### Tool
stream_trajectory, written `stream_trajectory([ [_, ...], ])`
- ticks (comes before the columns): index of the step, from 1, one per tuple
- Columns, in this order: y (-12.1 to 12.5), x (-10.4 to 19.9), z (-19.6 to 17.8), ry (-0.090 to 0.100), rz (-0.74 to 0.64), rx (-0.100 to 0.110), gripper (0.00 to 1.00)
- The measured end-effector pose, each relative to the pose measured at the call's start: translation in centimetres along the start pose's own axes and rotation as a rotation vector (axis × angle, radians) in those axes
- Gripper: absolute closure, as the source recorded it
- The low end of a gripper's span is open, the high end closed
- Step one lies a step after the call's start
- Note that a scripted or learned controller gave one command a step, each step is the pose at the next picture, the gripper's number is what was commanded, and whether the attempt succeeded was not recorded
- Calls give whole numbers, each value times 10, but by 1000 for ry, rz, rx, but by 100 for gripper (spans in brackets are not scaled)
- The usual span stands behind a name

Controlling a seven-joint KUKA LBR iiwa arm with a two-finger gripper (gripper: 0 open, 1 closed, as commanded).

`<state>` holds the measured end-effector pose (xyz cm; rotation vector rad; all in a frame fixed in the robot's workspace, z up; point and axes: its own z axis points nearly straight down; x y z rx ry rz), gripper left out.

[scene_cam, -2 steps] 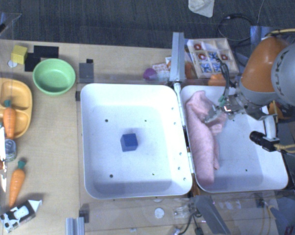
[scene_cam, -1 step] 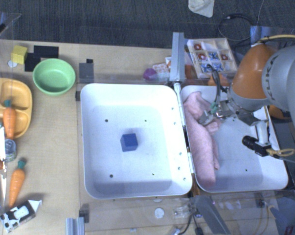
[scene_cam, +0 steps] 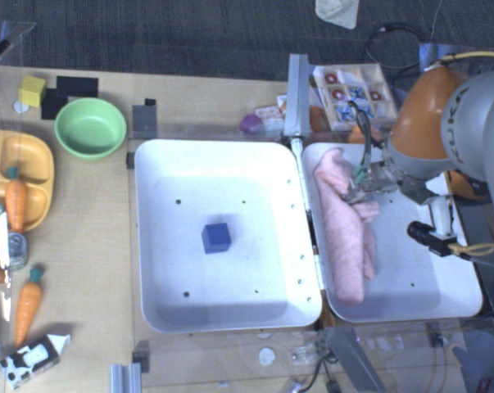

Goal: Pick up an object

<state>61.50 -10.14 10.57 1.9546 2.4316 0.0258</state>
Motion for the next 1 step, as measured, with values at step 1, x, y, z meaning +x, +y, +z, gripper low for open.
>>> stream_trajectory([
  [1, 40, 34, -81, 5, -309, 13, 100],
])
